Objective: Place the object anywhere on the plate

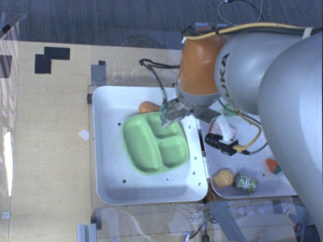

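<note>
A green divided plate lies in the left white bin. An orange-brown object rests in the bin just beyond the plate's far rim, partly hidden by the arm. My gripper hangs over the plate's far right compartment, right beside that object. The arm's orange band and grey body cover much of the right side.
The right bin holds a yellow-brown lump, a green can-like item, a small orange-red piece and a white and red packet. A black cable loops above the left bin.
</note>
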Action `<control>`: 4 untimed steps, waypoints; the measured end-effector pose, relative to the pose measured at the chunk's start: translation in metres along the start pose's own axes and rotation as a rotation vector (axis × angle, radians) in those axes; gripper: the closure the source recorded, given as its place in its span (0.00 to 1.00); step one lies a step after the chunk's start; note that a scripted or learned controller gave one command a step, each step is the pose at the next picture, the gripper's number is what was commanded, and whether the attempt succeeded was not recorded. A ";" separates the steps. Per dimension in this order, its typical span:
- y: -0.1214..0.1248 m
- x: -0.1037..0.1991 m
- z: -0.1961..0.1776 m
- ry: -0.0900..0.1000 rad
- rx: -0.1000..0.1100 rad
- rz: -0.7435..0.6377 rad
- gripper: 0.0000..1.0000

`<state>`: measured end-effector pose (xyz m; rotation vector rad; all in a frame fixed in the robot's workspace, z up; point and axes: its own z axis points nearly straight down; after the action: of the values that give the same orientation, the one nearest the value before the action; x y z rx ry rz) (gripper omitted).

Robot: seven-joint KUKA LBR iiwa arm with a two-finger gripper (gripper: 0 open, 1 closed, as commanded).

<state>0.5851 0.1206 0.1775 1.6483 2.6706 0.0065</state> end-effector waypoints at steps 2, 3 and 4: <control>0.054 0.032 0.072 -0.012 -0.032 0.198 1.00; 0.026 -0.001 0.081 -0.004 -0.021 0.104 1.00; 0.058 0.050 0.050 0.000 -0.001 -0.009 1.00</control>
<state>0.6151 0.1917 0.1273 1.6357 2.6776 0.0080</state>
